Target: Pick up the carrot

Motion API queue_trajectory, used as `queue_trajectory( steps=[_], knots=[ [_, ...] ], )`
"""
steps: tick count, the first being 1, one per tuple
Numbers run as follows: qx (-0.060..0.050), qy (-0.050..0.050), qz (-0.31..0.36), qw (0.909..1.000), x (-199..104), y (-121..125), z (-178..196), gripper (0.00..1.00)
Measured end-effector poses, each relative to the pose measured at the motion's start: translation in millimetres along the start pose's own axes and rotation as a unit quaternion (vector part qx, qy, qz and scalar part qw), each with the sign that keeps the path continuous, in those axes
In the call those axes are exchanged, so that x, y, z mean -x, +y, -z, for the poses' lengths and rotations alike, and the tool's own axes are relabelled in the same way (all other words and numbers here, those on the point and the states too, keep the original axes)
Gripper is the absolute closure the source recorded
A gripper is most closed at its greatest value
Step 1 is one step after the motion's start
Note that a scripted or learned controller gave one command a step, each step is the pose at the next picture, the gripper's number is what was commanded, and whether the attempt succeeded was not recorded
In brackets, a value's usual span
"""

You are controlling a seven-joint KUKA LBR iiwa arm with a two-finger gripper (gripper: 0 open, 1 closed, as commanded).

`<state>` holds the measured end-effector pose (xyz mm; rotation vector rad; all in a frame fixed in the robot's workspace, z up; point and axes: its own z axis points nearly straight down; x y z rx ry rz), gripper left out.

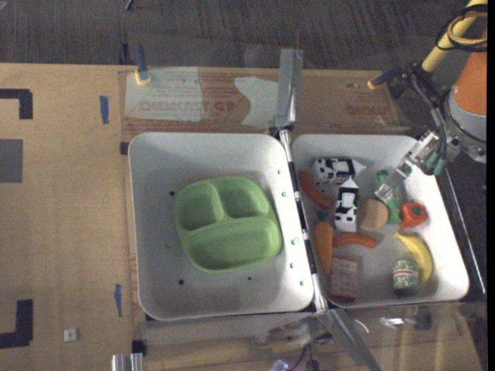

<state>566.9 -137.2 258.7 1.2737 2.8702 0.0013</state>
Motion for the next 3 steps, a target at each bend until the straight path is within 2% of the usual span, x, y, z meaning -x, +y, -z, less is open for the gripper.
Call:
queue_trajectory(
  steps=[1, 2, 3],
  knots=[
    [0.002, -0.003, 0.215, 0.9766, 27, 4, -17, 0.0],
    [0.001, -0.001, 0.385, 0.9229, 31, -18, -161, 0.0],
    [0.001, -0.003, 0.517, 0.8558, 51, -32, -162, 0.0]
  ],
)
